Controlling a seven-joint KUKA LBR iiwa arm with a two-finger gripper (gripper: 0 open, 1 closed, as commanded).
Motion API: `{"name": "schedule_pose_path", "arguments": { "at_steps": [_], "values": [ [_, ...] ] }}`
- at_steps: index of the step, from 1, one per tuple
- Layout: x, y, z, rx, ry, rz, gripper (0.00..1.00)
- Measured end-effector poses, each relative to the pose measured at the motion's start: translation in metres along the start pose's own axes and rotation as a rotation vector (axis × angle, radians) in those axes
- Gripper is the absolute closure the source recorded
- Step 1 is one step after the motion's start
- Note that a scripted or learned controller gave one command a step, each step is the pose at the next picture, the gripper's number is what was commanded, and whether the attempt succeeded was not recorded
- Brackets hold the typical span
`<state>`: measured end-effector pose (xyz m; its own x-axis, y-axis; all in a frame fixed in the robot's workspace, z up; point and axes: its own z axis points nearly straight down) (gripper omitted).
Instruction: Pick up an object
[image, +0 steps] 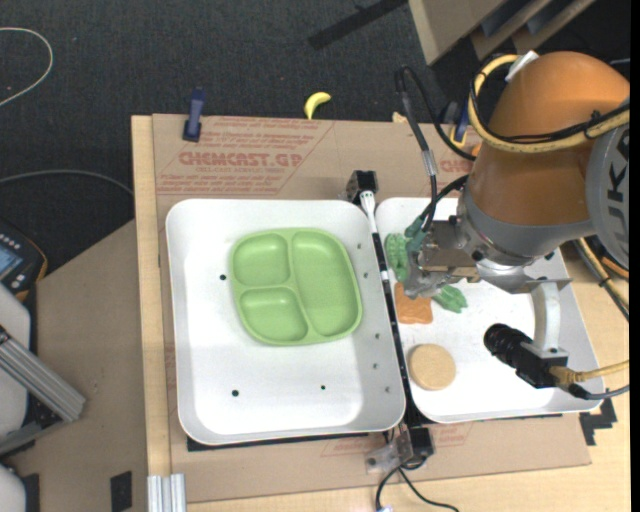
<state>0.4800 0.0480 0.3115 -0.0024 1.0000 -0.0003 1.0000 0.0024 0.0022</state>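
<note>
1. The tabletop carries a brown board printed in red; "CHEMCAST G P" can be read at 12 o'clock above the left bin.
2. The left bin holds a green divided plate near its centre.
3. The right bin is partly covered by the arm.
4. The gripper sits low at 9 o'clock in the right bin; whether it is spread or closed cannot be told.
5. Green leafy toy, orange block, tan disc lie below it.
</note>
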Motion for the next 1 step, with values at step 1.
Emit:
{"name": "schedule_pose_path", "arguments": {
  "at_steps": [1],
  "values": [
    [0.0100, 0.0001, -0.0611, -0.005, 0.001, -0.001, 1.00]
  ]
}}
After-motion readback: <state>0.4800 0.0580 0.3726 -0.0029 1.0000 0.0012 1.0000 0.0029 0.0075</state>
